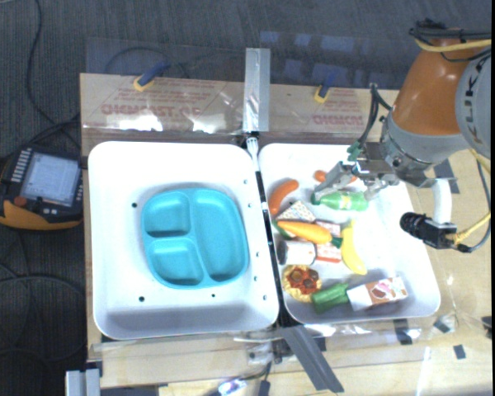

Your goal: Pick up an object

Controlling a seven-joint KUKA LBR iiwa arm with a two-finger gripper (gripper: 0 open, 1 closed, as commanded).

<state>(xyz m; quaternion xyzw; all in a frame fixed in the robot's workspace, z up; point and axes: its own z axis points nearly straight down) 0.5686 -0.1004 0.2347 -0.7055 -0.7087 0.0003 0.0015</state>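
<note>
Your hand (352, 174) hangs low in the right bin (412, 246), just above the green bottle (343, 200); whether it grips anything, I cannot tell. You look to be at the grasp step: next, lift and check the bottle follows.

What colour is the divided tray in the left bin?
Light blue; the divided tray shows plainly in the camera view, in the left bin.
</note>
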